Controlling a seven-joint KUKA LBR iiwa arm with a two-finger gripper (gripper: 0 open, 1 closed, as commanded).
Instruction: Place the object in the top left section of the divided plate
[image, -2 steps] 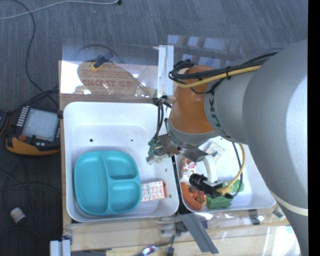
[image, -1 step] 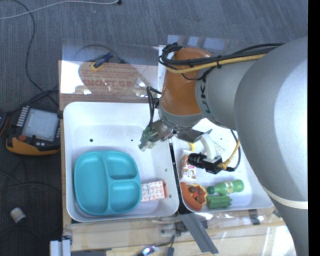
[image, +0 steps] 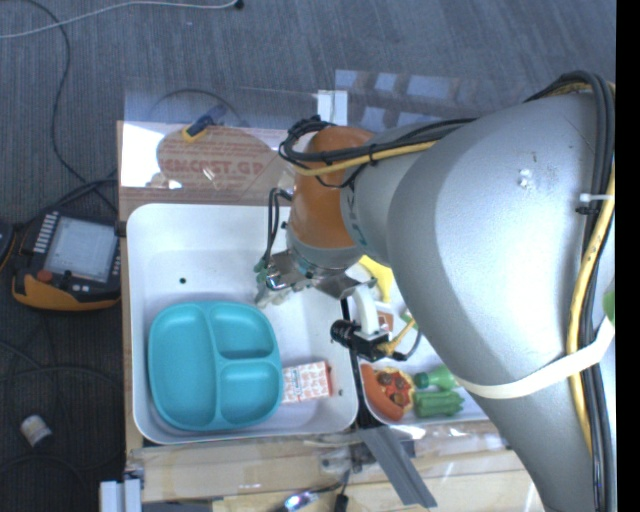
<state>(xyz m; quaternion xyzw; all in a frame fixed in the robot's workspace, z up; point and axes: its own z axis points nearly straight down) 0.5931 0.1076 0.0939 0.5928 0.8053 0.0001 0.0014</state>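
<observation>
You have the grey arm (image: 500, 250) reaching in from the right across the 2 white bins, its orange band (image: 322, 205) sitting above the left bin (image: 170, 250). The pincer (image: 272, 285) hangs low over that bin's floor, just past the upper right corner of the teal divided plate (image: 213, 363). You cannot tell from this angle whether the pincer is open or closed, and nothing can be made out between its tips.

The plate lies flat in the lower left of the left bin, with 3 sections, all bare. A small red-and-white packet (image: 307, 381) lies on the bin floor touching the plate's right edge, near the lower right section.

In the right bin (image: 400, 425) you can see an orange item (image: 387, 390) and green pieces (image: 437, 397), partly hidden by the arm. A handheld control pendant (image: 68, 260) rests on the floor left of the bench.
</observation>
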